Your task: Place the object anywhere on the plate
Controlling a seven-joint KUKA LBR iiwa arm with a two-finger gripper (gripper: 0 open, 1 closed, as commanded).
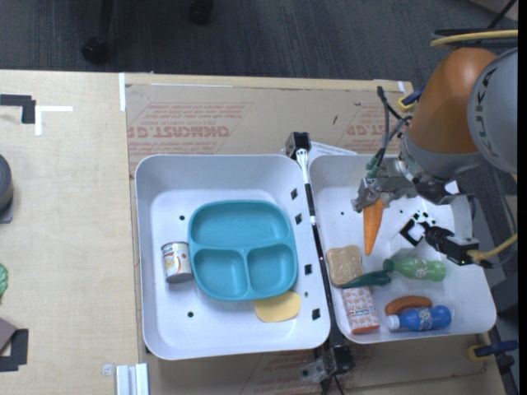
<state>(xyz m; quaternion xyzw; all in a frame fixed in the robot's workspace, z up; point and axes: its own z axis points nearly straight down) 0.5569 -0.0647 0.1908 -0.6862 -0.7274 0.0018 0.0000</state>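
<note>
Sitting bare in the left bin, plate (243, 249) is awaiting its load; right of the plate, gripper (372, 197) is clasping the carrot (372, 229) by its top; transfer is pending.

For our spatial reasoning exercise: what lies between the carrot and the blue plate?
In the camera view, between the carrot and the blue plate run the two bins' adjoining white walls with black clips; otherwise bare bin floor.
</note>
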